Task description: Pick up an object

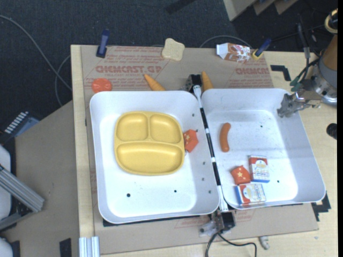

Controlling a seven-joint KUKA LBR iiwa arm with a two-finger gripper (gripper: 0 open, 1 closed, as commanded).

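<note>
In the right bin lie an orange-red sausage, a small red packet, a white and blue box and a second little box near the front rim. In the left bin a red packet rests against a yellow divided plate. My gripper hangs over the right bin's far right corner, well away from every object, with nothing seen in it.
On the board behind the bins lie a bread slice, two carrot pieces, a red cap, a blue clip and a small carton. The arm comes in at the upper right.
</note>
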